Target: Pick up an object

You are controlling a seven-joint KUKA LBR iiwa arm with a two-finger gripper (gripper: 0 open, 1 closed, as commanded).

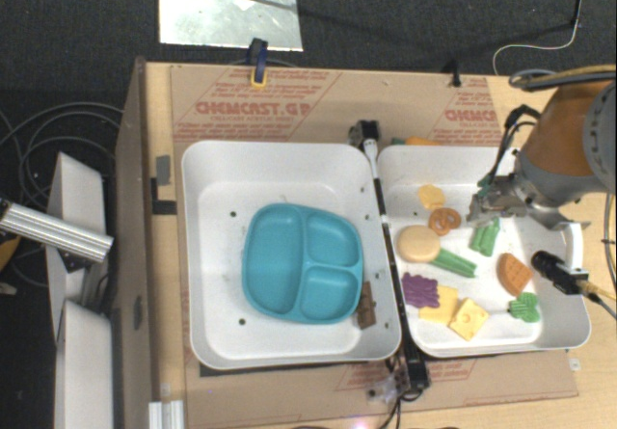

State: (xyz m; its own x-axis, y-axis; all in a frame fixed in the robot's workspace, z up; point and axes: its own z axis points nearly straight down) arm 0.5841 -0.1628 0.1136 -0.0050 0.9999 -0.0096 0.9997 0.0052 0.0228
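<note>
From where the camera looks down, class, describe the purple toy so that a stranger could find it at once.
Start at the right white bin, the one crowded with small toy foods. Go to its near left corner, just below the round tan bun. The purple toy lies there, touching a yellow piece; nothing else in either bin is purple.

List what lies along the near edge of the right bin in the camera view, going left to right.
Purple toy grapes → yellow cheese wedge → small green toy.
</note>
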